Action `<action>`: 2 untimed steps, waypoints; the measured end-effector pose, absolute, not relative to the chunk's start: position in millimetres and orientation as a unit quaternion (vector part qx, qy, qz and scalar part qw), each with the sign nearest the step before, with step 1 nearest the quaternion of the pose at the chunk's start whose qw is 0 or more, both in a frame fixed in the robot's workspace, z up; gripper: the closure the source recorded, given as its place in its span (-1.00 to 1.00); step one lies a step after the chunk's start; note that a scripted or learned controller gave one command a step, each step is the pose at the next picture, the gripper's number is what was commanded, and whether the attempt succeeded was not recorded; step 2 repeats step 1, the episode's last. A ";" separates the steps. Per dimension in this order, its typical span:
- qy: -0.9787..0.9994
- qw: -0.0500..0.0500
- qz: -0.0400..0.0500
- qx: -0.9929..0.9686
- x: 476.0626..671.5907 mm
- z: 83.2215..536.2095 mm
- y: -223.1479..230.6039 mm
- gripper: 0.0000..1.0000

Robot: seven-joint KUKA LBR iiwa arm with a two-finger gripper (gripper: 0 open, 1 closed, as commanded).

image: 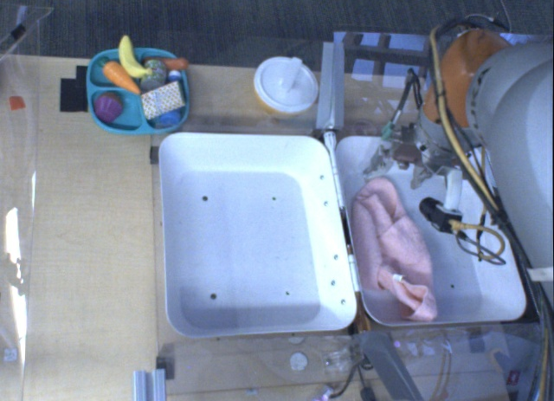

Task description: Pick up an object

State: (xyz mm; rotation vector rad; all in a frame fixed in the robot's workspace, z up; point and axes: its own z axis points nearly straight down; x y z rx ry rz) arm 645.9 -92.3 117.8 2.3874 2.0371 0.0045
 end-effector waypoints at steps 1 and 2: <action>0.747 0.004 0.003 0.665 616.3 89.3 -114.4 -1.00; 0.747 0.004 0.003 0.665 616.3 89.3 -114.4 -1.00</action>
